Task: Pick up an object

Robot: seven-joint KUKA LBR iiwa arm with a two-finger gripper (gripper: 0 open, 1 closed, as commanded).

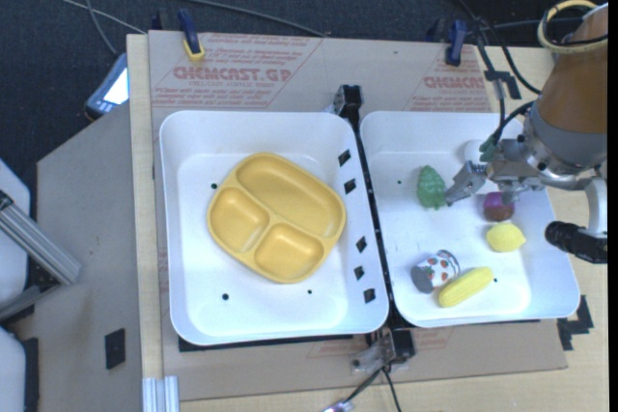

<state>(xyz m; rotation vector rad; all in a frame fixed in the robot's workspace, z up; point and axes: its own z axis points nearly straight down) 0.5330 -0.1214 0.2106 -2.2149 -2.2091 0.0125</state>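
While the grey arm with its orange band (pixel 577 77) reaches in from the right over the right-hand shallow white bin (pixel 406 309), its wrist is bent down and leftward, so the two-finger gripper (pixel 462 188) hangs low near the middle of that bin. Its dark fingers (pixel 467 180) point toward the green leafy plastic vegetable (pixel 431 187), which lies just beside their tips; whether they are parted or closed cannot be told, and nothing is seen between them. A small purple round fruit (pixel 498 205) sits just under the wrist, with a yellow plastic lemon (pixel 505 236) near the bin's right edge below it. Toward the front edge lie a yellow plastic corn cob (pixel 464 287) and, touching it, a small red, white and grey toy (pixel 434 270). The left-hand white bin (pixel 183 207) carries a yellow three-compartment plastic plate (pixel 276 217) around its middle.
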